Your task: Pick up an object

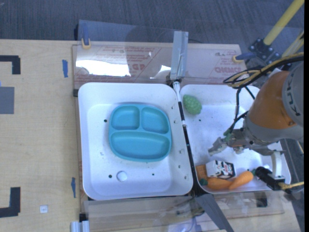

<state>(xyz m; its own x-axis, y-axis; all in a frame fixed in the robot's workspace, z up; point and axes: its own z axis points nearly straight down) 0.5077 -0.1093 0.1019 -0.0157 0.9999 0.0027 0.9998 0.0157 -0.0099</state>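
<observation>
Two white bins sat side by side as my gripper (216, 148), its fingers' spread impossible to tell, hovered in the right bin (212, 115) above the orange carrot (231, 181).

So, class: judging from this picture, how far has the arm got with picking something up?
Done: the arm has reached into the right bin, with the claw low over its floor. In hand: nothing visibly between its fingers. Left: the grasp and lift. The carrot, white packet and green ball all lie in that bin; the blue tray sits in the left one.
</observation>
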